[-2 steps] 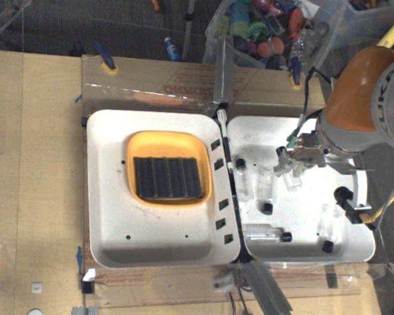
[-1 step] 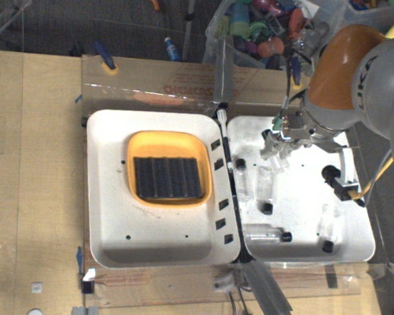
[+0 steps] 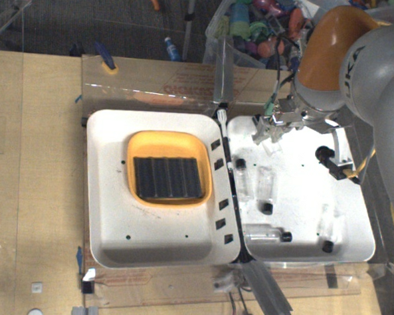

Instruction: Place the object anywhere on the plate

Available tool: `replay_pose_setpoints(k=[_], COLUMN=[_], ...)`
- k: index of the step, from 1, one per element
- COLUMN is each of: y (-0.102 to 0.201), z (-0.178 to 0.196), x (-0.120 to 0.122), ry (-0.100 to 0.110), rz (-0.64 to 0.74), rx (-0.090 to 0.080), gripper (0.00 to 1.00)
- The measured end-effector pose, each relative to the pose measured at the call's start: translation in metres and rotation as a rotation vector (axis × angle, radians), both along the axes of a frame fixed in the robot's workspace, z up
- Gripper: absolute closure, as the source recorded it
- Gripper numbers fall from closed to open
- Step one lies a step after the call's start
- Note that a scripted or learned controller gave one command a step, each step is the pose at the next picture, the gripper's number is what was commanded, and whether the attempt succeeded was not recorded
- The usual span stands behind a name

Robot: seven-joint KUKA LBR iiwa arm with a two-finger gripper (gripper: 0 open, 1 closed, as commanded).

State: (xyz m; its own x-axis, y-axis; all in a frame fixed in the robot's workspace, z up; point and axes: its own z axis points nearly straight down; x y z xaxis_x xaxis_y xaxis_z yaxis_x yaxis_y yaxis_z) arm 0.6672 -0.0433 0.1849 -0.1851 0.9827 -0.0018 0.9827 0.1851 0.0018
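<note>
Gripper [image 3: 272,130] is parked over the right bin's [image 3: 351,244] far corner, apparently hunting among clear objects [image 3: 264,184] scattered there, though open or clamped can't be told, while the orange plate [image 3: 139,146], dark slab [image 3: 168,178] on it, sits in the left bin [image 3: 104,201].

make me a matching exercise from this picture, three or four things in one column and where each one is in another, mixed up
Things:
1. orange square plate
2. dark ribbed rectangular object
3. clear plastic tube with a black cap
4. gripper

Places:
A. near the front edge of the right white bin
B. over the back left corner of the right white bin
C. lying on the orange plate
D. in the middle of the left white bin

Pairs: 1-D, 2-C, 3-A, 4-B
</note>
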Motion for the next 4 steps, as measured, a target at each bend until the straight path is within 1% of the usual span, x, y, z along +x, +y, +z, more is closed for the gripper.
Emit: replay_pose_setpoints(k=[1,3,4], y=[0.023,0.054,0.054], z=[0.000,0.000,0.001], x=[0.000,0.000,0.000], ry=[0.002,0.003,0.002], rz=[0.284,0.555,0.555], rx=[0.002,0.002,0.002], gripper=[1.00,1.00,0.00])
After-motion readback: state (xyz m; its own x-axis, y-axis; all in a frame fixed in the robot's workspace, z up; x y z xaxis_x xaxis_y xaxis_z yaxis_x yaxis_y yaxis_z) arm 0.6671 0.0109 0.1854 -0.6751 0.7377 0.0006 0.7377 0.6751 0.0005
